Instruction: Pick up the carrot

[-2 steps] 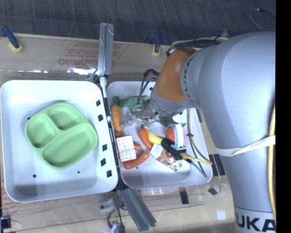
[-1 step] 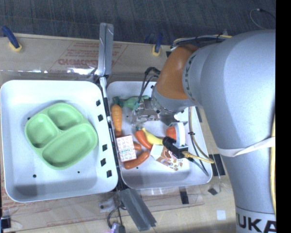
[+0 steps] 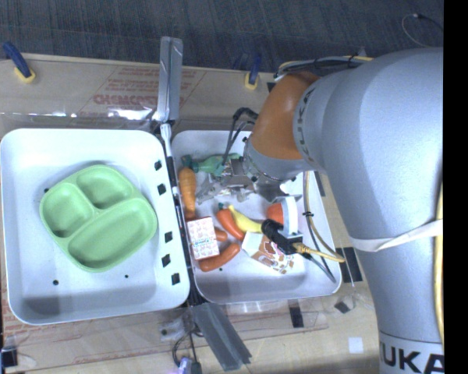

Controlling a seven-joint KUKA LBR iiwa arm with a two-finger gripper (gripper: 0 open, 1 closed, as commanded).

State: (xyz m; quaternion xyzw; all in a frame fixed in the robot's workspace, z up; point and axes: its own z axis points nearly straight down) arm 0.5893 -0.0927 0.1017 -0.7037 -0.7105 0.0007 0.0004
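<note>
Beside the left wall of the right bin (image 3: pixel 312 287) you had the carrot (image 3: pixel 187 190), lying lengthwise with its green top (image 3: pixel 210 163) toward the far end. Just right of it hung the gripper (image 3: pixel 222 187), low among the clutter; whether it was wide or narrow you could not tell. Near neighbours: a banana (image 3: pixel 246 221), two orange-red sausages (image 3: pixel 218 257) (image 3: pixel 229 224), a small box (image 3: pixel 202 238), a printed packet (image 3: pixel 271 257). Left bin (image 3: pixel 15 232): one green plate (image 3: pixel 98 216). Risk, as a judgement: the carrot sat tight to the wall, so a finger could strike the rim or close on a sausage of like colour instead.
</note>
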